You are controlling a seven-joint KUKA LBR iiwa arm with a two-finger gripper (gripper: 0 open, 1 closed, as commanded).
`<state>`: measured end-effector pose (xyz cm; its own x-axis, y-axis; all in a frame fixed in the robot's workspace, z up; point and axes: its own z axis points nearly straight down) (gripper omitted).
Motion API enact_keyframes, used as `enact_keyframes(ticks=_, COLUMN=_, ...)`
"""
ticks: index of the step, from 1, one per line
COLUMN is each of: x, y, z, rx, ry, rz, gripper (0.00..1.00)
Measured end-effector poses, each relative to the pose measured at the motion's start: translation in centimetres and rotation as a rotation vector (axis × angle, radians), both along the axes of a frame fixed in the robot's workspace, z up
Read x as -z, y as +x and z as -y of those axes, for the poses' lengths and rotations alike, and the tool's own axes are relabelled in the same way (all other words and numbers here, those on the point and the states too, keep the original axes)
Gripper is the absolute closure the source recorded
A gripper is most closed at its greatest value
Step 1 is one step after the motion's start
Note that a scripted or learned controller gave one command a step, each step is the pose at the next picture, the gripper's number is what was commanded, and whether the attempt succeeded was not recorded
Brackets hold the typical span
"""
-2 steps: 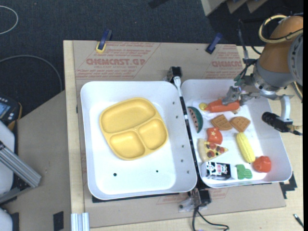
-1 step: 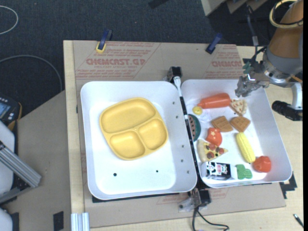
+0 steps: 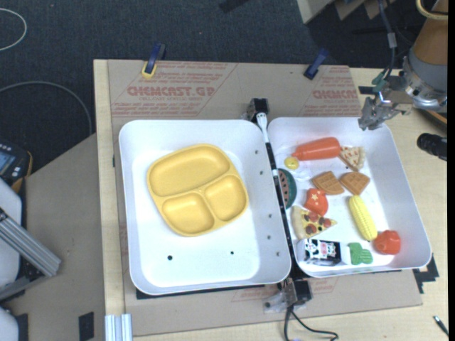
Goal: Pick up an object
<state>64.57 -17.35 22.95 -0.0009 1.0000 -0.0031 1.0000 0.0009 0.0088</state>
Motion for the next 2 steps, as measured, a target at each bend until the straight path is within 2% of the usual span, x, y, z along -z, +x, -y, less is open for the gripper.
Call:
enact_keyframes(ticks=1, x=0.9, y=-1.3, z=-4.5, rx=-0.003, ry=0.005, rz=-0.011, gripper=1.0)
enact_keyframes(ticks=2, x=0.5, y=-4.1, z=-10.2, rx=-0.005, ry=0.006, rz=-0.012, gripper=1.0)
